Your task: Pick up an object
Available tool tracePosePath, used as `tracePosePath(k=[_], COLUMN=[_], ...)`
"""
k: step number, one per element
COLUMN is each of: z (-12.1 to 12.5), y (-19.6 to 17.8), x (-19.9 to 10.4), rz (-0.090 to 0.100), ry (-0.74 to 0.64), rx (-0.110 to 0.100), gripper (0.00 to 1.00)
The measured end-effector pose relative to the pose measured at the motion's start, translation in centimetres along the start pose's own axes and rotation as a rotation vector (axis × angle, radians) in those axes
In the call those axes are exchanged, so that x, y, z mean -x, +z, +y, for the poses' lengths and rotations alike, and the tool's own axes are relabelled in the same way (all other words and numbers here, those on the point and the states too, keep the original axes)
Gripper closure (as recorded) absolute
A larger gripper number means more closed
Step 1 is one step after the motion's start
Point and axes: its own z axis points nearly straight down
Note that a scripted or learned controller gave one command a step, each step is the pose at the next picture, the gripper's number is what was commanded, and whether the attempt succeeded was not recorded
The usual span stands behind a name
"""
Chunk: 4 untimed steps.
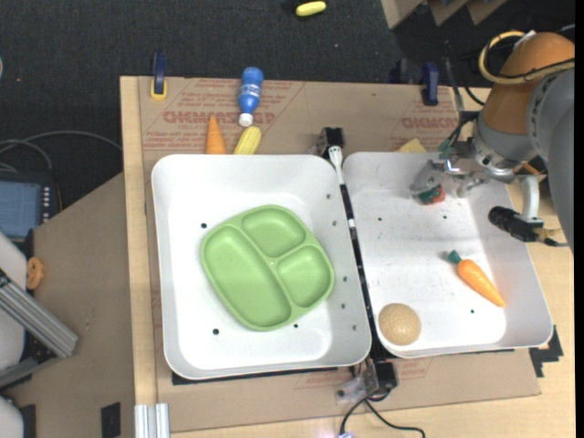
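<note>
one small object (427, 188) sits blurred under the hand (444, 179).

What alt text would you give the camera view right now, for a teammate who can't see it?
The grey arm's tool reaches from the right into the upper part of the right white bin, which also holds a toy carrot and a tan round object. The left white bin holds a green divided plate.
</note>
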Motion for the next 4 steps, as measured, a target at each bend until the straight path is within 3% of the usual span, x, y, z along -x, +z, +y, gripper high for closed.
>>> tracePosePath(k=[1,2,3,4], z=[0.1,-7.6,-3.7,-9.7], y=[-1.2,-8.5,-6.8,-14.0], x=[0.0,0.1,-7.7,-13.7], rz=[-0.003,0.001,0.003,0.005], ry=[-0.001,0.003,-0.007,-0.006], rx=[0.005,0.001,0.003,0.001], gripper=[1.00,1.00,1.00,1.00])
